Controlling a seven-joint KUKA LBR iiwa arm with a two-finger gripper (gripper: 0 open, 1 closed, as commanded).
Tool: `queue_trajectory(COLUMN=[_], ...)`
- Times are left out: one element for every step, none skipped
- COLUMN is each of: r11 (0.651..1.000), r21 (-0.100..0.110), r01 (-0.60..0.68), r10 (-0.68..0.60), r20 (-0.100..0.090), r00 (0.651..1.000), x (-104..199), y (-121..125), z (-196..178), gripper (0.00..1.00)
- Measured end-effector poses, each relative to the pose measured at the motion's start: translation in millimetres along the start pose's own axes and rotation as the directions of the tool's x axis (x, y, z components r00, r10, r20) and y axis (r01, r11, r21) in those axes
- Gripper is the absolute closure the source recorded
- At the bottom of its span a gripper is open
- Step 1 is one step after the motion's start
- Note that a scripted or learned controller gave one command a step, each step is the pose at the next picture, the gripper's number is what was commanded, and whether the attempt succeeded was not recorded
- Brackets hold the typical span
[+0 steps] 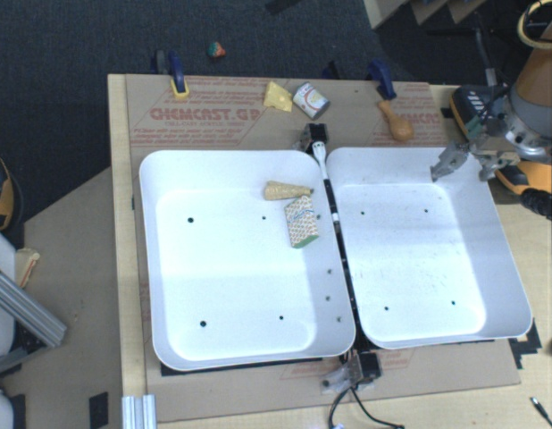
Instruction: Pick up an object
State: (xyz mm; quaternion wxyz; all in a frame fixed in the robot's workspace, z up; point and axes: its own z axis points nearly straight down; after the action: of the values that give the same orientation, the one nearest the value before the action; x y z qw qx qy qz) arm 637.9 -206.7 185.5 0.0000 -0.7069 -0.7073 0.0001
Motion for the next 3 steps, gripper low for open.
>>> queue_trajectory(r11=[1.0,1.0,1.0], r21=[-0.021,-0.019,0.002], r01=[0.002,0.0,0.004], r10=[-0.002,0.0,-0.004], r20=[0.007,0.009,-0.002], r00=[1.0,1.0,1.0], x=[8,-18,41], y=[-3,16,-27], z=[-232,-360,-325], gripper=[0.0,0.0,0.0])
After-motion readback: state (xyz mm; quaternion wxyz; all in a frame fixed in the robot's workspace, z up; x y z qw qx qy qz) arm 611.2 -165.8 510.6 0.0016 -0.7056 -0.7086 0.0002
